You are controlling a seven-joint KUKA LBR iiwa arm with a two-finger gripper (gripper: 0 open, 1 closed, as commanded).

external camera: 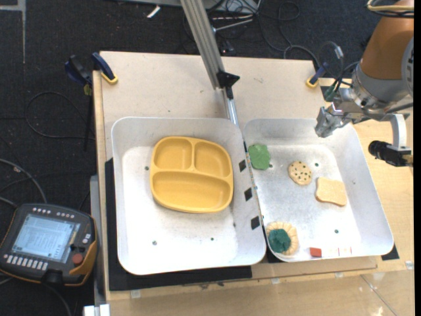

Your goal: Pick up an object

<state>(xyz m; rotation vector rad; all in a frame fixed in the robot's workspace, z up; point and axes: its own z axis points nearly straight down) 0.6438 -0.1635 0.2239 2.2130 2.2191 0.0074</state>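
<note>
Two shallow white bins side by side on a pale bench (164, 84), inner rims meeting near the middle. Left bin (131, 242): one yellow divided plate (193, 174), smooth plastic, rounded-square, three compartments, set toward the far half; broad bare floor in front of it and along the left wall. Right bin (368, 196): several small pieces, well apart from one another. Green leafy piece (259, 156), lumpy and matte, just beside the inner rim. Round tan cookie (300, 172) with dark specks, near the centre. Tan toast-shaped slice (331, 191), flat with squared corners, just right of the cookie, not touching it. Round piece with dark green centre and pale scalloped rim (281, 237), tight in the near-left corner against the wall. Small red block (316, 251) by the near wall. Open floor between the toast slice and the right wall, and across the far strip of the bin.

Claw (325, 125) over the far rim of the right bin, above the far strip, clear of every piece; nothing seen between its tips; apart or together, cannot tell. Grey arm with orange band (388, 51) entering from the right. Slanted metal pole (204, 31) across the far bench, ending near the bins' joint.
</note>
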